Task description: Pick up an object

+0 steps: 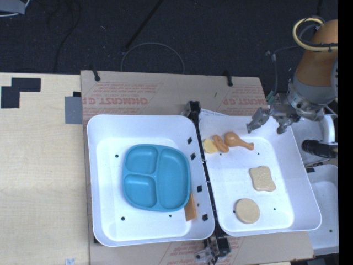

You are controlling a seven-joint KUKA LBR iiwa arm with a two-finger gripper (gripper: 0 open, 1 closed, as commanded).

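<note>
In the right bin [287, 164], a chicken leg [238, 141] lies at about eleven o'clock beside a small yellow piece [210, 146], with toast [262, 179] and a round biscuit [247, 210] toward five o'clock (all loose and apart, so any one seems open to a grab). The gripper [270, 120] hangs over the bin's one o'clock corner with fingers spread and nothing between them, probably staged for a descent. In the left bin [105, 137], the blue plate [156, 177] partly covers a brown strip [190, 207] too hidden to identify.

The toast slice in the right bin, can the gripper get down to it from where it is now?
Probably yes. The toast slice lies flat with bare bin floor all round it, apart from the round cookie, and the gripper hangs open over the right bin's far corner.
</note>
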